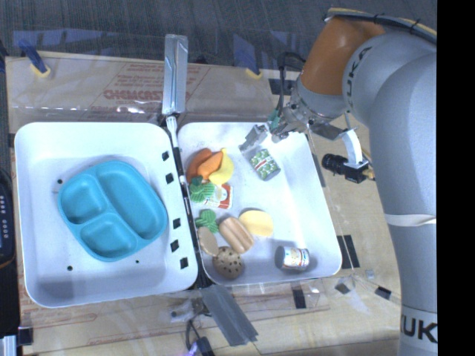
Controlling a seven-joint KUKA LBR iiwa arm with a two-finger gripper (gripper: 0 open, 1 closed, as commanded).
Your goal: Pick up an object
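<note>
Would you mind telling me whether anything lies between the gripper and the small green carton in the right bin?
Nothing visible does: the gripper hangs just above the green carton, with bare bin floor around it.

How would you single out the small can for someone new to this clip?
Look in the right bin, at its near right corner. The can lies on its side there, apart from the food toys. It is the one shiny metal cylinder among them.

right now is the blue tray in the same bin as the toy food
No, the blue tray lies alone in the left bin, while the toy food is in the right bin.
</note>
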